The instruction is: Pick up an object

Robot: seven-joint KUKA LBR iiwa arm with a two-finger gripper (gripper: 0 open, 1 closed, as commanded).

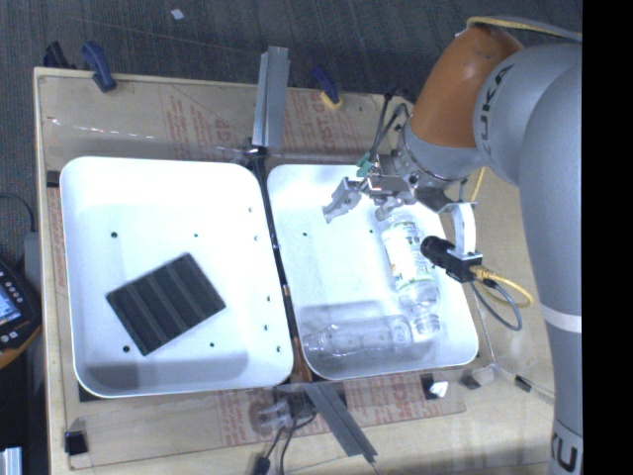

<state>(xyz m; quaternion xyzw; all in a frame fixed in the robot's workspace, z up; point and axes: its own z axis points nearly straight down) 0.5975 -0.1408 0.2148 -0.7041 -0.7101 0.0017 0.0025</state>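
Pincer (346,198) metallic, prongs spread and bare, above clear plastic bottles (410,260) in glossy right bin (297,255); ribbed black slab (165,302) left.

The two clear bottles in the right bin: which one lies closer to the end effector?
The labelled bottle, along the bin's right side, just below the end effector. The plain bottle lies across the near wall.

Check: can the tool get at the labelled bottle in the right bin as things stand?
Probably yes. The tool hangs over the right bin, just up and left of the labelled bottle. Nothing lies on top of that bottle; a clear bottle sits near its lower end.
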